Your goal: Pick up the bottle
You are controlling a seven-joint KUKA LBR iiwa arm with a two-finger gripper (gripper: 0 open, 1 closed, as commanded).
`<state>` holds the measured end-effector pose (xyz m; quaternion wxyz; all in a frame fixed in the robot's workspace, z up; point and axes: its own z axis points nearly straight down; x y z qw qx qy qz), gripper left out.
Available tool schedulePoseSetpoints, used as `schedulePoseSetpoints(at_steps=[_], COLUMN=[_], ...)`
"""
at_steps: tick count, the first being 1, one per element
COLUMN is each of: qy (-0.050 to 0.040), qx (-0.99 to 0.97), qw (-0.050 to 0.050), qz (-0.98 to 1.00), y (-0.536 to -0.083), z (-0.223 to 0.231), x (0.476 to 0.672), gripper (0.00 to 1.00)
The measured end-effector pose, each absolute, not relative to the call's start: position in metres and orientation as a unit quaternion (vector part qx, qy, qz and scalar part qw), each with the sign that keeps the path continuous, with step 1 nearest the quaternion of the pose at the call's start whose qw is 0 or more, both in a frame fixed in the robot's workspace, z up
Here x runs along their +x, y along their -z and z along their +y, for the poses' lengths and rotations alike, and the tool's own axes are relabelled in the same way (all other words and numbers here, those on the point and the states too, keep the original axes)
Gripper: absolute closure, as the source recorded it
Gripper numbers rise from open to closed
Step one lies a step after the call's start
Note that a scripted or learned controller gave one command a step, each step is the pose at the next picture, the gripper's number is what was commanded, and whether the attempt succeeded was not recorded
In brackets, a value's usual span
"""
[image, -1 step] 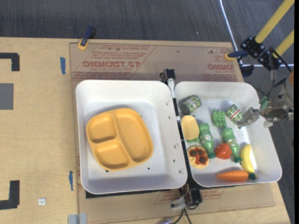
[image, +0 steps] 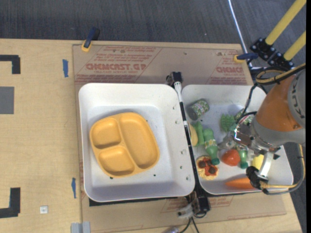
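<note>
The green bottle (image: 208, 139) lies in the left part of the right bin (image: 284, 176), between a yellow banana-like toy (image: 194, 135) and a red tomato (image: 231, 158). My gripper (image: 241, 143) hangs low over the middle of that bin, just right of the bottle and above the tomato. The grey wrist and orange band (image: 276, 111) hide the bin's right side. Nothing shows held in the gripper.
The right bin also holds a grey-green can (image: 198, 108), broccoli (image: 227, 122), a pizza slice (image: 208, 166), a carrot (image: 238, 182) and a yellow piece (image: 259, 160). A yellow divided plate (image: 124, 143) lies in the left bin (image: 92, 98). A black divider (image: 181, 106) separates the bins.
</note>
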<state>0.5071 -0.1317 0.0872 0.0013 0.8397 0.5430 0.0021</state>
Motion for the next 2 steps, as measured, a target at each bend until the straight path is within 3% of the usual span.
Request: schedulePoseSetpoints(at_steps=[1, 2], qy=[-0.0009, 0.0003], qx=[0.841, 0.916], qw=[0.005, -0.001], qz=[0.541, 0.401], y=[-0.098, -0.225], z=[-0.136, -0.065], x=[0.507, 0.48], gripper=[1.0, 1.0])
